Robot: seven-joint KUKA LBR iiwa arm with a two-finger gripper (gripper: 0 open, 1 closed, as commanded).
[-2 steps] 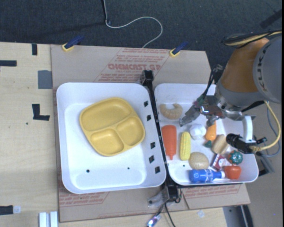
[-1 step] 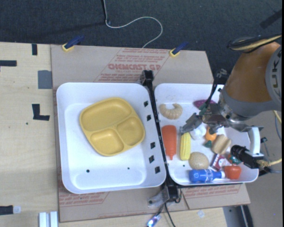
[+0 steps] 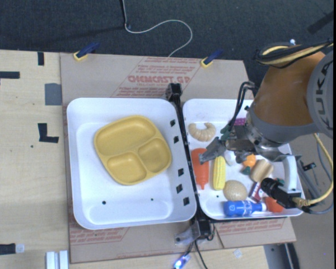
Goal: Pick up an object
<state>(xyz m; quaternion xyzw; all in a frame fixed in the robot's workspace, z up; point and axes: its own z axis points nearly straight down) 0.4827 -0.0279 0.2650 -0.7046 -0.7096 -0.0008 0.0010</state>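
Note:
My gripper (image 3: 218, 145) hangs low over the middle of the right bin (image 3: 213, 106), its dark fingers spread open with nothing between them. One finger (image 3: 211, 152) points down-left toward a yellow corn cob (image 3: 218, 173) and an orange carrot (image 3: 200, 168) lying side by side. A beige curled pastry (image 3: 203, 131) lies just behind the gripper. A tan potato-like ball (image 3: 235, 190) and a blue bottle (image 3: 243, 208) sit near the bin's front. The arm's wrist hides part of the bin's right half.
The left bin (image 3: 78, 167) holds a yellow divided plate (image 3: 132, 150). Small orange (image 3: 249, 161), beige (image 3: 261, 170), red (image 3: 275, 205) and purple (image 3: 241, 120) items crowd the right bin under the arm. A black divider (image 3: 182, 150) runs between the bins.

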